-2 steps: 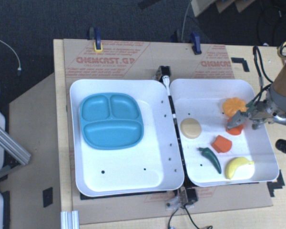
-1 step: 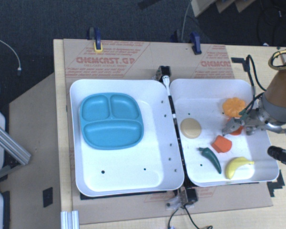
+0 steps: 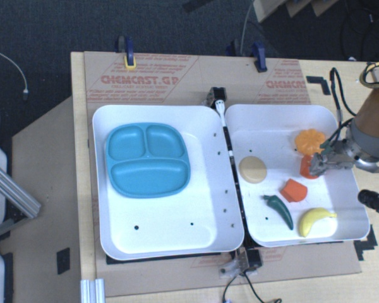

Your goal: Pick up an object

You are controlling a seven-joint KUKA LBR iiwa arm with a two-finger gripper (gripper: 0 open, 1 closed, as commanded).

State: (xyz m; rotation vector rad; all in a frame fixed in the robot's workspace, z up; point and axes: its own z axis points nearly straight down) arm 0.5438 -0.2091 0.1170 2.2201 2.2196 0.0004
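Left bin (image 3: pixel 114 226): a blue divided plate (image 3: pixel 149 159) lies in its far-left part; the remainder of the floor is bare white.

Right bin (image 3: pixel 271 122), going left to right: a tan round disc (image 3: pixel 252 169) near the dividing wall; a dark green pepper (image 3: pixel 279 210) nearer the front, lying at a slant; an orange-red block (image 3: pixel 295 190) just right of and beyond the pepper; a yellow banana (image 3: pixel 316 220) at the near right corner; an orange fruit-like piece (image 3: pixel 310 141) toward the far right.

A small red object (image 3: pixel 309 167) stands just below the orange piece, right at the tips of the gripper (image 3: pixel 318 163). Jaws lowered into the bin from the right; whether they are spread or pinching the red object, cannot tell. The arm's orange band sits above, at the right edge.

Tabletop (image 3: pixel 177 74) is brown board with printed lettering.
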